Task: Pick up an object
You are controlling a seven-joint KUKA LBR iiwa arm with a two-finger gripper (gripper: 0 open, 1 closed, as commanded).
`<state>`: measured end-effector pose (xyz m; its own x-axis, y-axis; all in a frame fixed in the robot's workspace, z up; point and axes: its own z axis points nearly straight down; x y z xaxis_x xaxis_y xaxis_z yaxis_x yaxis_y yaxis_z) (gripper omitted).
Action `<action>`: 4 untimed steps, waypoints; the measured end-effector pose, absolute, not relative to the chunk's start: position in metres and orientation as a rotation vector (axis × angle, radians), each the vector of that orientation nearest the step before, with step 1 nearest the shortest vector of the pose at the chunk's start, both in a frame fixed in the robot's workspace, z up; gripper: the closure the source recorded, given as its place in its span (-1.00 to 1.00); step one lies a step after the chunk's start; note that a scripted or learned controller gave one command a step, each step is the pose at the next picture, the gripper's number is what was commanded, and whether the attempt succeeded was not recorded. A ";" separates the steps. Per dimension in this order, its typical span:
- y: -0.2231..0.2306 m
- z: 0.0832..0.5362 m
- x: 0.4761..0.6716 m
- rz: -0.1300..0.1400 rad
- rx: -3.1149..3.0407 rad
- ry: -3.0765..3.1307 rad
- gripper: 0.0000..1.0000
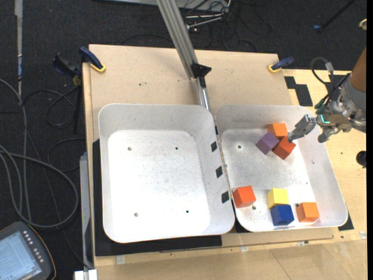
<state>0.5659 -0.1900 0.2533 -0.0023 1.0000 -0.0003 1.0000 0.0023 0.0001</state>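
**Pincer poised over the far cluster**

The pincer hangs over the right bin, one finger tip just beside the red-brown cube, which touches the purple cube and the orange cube. Whether it is released or clenched cannot be told. A clean grasp probably needs descending squarely astride one cube, clear of its neighbours.

You have open floor mid-way in the right white plastic bin; three clustered wooden cubes crowd its far side, four more its near edge.

A pale wooden bench bears two white bins side by side.
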 end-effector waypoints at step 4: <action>-0.191 0.111 0.557 0.001 2.221 2.219 1.00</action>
